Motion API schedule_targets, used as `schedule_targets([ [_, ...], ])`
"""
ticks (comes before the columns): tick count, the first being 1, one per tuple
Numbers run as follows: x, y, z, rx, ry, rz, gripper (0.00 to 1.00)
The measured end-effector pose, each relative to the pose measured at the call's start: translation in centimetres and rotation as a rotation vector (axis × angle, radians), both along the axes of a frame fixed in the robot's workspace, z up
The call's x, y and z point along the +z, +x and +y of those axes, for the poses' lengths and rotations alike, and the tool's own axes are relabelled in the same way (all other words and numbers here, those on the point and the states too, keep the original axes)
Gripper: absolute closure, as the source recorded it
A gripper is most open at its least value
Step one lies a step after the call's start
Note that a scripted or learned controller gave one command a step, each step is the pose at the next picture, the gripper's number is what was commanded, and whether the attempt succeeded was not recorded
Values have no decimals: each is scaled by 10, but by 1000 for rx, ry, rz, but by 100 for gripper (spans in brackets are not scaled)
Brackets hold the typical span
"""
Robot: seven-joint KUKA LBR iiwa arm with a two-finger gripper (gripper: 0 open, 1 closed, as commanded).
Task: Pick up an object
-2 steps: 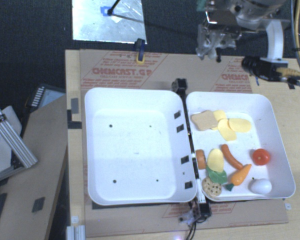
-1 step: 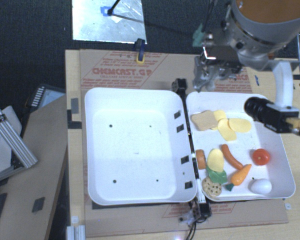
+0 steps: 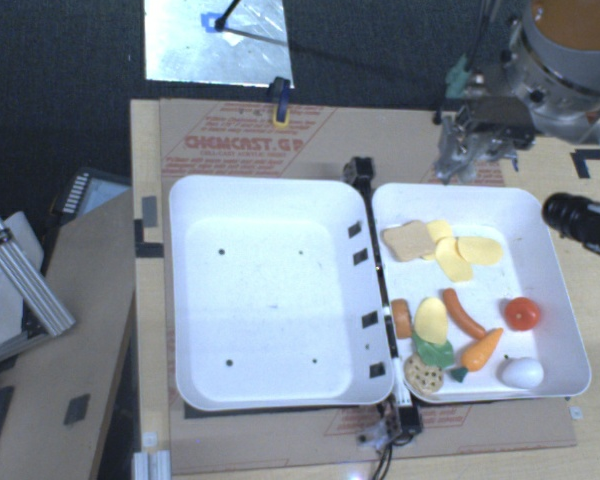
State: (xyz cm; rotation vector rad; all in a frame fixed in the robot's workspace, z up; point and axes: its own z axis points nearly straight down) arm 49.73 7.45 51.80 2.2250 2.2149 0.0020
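Note:
The right bin holds toy food. A tan slice of toast lies at its back left beside yellow chips. A red tomato and a white egg sit on the right. A carrot, a red sausage, a yellow fruit, a green leaf and a cookie crowd the front left. My gripper hangs above the bin's back edge, clear of all the food, with nothing seen in it.
The left bin lies beside the right one, joined by a black hinge strip. A metal sheet lies beyond the bench. An aluminium rail stands at the far left.

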Motion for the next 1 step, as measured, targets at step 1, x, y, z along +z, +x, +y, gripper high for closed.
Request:
schedule_targets([
  [1,17,74,-45,2,-1,-2,100],
])
